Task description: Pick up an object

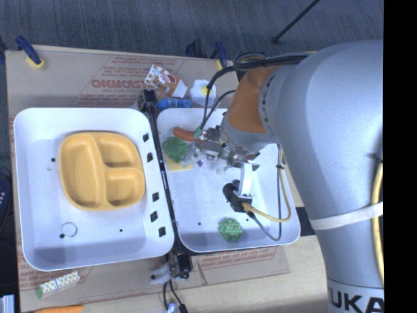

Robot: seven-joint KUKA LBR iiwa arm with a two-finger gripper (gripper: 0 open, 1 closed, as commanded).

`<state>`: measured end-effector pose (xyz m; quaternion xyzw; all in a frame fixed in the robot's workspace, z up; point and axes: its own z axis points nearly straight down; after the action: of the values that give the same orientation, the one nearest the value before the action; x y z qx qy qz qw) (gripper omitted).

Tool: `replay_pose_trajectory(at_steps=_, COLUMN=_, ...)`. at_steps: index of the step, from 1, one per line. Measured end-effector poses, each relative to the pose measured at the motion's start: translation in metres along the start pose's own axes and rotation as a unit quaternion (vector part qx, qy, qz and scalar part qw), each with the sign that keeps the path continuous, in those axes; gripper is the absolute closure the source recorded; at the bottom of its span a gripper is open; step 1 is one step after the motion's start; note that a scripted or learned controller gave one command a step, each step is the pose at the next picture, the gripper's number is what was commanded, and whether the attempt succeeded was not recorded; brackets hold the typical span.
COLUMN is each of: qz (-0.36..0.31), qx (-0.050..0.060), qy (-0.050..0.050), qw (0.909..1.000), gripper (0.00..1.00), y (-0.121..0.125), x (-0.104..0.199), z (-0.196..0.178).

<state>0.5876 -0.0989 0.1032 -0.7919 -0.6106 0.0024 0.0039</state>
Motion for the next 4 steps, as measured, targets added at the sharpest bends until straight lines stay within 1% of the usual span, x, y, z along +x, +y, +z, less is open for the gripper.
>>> replay_pose_trajectory(at_steps=1, qz=-0.093, qx=-0.003, qy=-0.001, qw=0.9957, gripper=0.0, y=0.024, x=0.015, z=0.011)
replay_pose_trajectory(at_steps=2, qz=-0.095, qx=-0.003, qy=-0.001, qw=0.9955, gripper=1.0, y=0.024, x=0.015, z=0.001)
replay_pose_trajectory(at_steps=3, qz=-0.095, qx=-0.003, qy=-0.001, qw=0.9955, gripper=0.0, y=0.024, x=0.015, z=0.001)
replay_pose_trajectory(at_steps=4, qz=-0.341, qx=0.022, qy=0.001, qw=0.9397, gripper=0.0, y=0.051, x=0.001, z=0.013)
